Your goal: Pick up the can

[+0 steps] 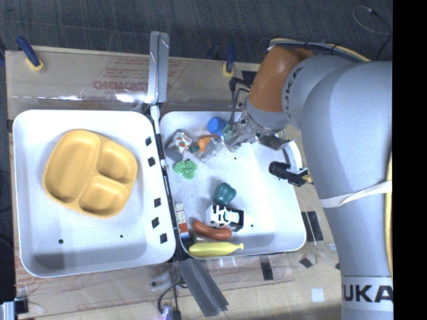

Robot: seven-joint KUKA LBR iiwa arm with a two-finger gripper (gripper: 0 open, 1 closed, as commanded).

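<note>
Right bin, far edge: we log the gripper low beside the can; finger state perhaps closed, though we cannot tell. Near edge: banana.

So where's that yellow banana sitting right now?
In the camera view, the banana lies along the near edge of the right bin, just below the red hot dog, close to the divider between the bins.

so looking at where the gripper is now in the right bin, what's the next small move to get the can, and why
Probably a short shift toward the left bin, to centre over the can. The gripper sits at the far end of the right bin, among the blue piece and orange piece, while the can lies beside the divider. The view shows nothing between its fingers.
</note>
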